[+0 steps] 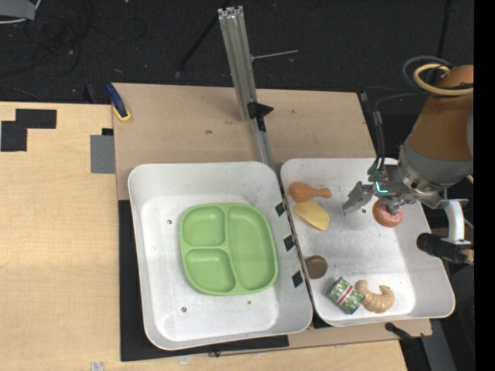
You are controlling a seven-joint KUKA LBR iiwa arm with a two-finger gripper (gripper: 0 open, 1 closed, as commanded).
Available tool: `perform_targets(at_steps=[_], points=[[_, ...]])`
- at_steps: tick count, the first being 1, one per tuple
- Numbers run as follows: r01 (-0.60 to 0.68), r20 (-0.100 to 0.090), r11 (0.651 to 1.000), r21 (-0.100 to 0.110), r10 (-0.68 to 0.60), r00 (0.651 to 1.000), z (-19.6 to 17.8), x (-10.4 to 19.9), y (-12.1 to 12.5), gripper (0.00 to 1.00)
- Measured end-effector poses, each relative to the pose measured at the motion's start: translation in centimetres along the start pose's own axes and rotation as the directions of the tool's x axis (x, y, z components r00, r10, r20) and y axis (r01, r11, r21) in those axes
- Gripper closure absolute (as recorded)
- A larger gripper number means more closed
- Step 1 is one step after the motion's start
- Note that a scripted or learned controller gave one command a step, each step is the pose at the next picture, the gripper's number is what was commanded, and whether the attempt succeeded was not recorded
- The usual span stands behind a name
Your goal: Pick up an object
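My gripper hangs over the right bin, near its upper right part, and stands open with nothing seen between its fingers. A pink frosted doughnut lies just below the right finger, close to it or touching; I cannot tell which. Left of the gripper lie an orange drumstick and a yellow wedge. A brown round piece sits by the bin's left wall. At the bin's front are a green can and a tan croissant.
The left bin holds a green divided plate. A metal post rises behind the bins, slanting toward the gap between them. Black clips line the shared wall. The arm's grey body looms over the right bin's far right corner.
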State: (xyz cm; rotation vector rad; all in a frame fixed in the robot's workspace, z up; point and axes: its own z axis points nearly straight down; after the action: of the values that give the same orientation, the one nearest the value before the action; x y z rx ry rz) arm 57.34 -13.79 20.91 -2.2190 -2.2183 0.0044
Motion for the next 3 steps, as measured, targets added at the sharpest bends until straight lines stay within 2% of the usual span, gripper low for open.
perform_targets(at_steps=[1,2,3], points=[[0.0,0.0,1.0,-0.001,0.0,1.0,-0.1,0.0,0.0,0.0],[0.0,-0.001,1.0,0.005,0.0,1.0,6.3,0.6,0.0,0.0],[0.001,0.0,1.0,-0.003,-0.001,1.0,11.4,0.7,0.1,0.0]])
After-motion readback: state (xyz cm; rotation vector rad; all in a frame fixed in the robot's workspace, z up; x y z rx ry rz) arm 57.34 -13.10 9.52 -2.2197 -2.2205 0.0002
